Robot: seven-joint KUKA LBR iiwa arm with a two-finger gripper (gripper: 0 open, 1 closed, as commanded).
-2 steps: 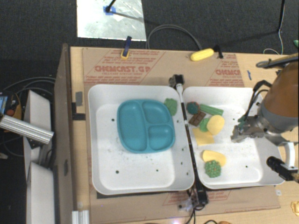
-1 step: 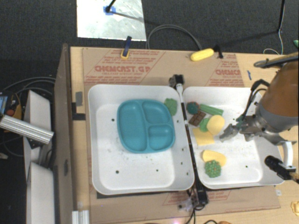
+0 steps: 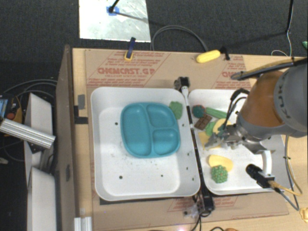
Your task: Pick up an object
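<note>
My gripper (image 3: 217, 139) hangs low over the middle of the right bin (image 3: 240, 186), under the grey arm with its orange band (image 3: 262, 102). Small toy foods lie around it: a teal round piece (image 3: 198, 111), a green stick (image 3: 216, 113), a brown block (image 3: 202, 121), a yellow piece (image 3: 219, 127) right beside the gripper, a yellow wedge (image 3: 220, 162) and a green bumpy ball (image 3: 219, 174) toward the front. Nothing shows between the fingers.
The left bin (image 3: 108, 177) holds a blue divided plate (image 3: 150, 129), with a green bumpy toy (image 3: 176, 109) at its upper right corner. A black clamp (image 3: 183, 84) sits on the divider between the bins. A yellow object (image 3: 208, 57) lies on the cardboard behind.
</note>
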